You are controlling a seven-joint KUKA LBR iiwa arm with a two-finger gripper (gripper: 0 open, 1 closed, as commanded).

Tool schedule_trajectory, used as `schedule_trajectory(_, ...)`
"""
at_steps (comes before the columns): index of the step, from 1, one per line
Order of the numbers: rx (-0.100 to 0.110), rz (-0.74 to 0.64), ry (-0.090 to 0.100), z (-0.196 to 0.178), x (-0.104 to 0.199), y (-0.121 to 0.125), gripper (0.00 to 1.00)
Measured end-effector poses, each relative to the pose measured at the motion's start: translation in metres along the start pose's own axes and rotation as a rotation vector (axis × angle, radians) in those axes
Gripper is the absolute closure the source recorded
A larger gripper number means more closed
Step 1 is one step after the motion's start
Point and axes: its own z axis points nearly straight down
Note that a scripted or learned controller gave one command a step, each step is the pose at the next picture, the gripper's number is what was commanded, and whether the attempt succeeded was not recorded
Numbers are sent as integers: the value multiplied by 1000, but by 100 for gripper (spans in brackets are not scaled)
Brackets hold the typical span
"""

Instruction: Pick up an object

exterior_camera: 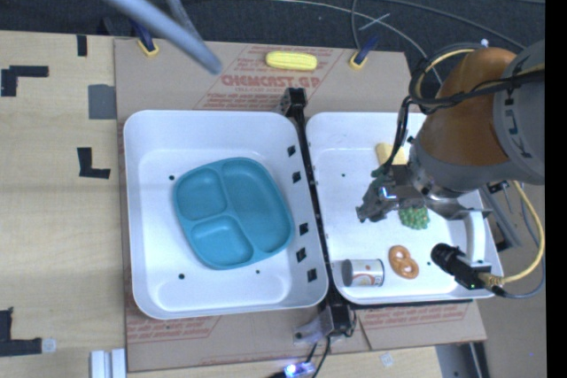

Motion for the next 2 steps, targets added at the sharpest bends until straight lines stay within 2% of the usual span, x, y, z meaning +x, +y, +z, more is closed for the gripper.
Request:
schedule_trajectory(1,0,0,0,0,51,-2,100)
schedule_trajectory(2,-1,-2,-1,-7,111,14,100)
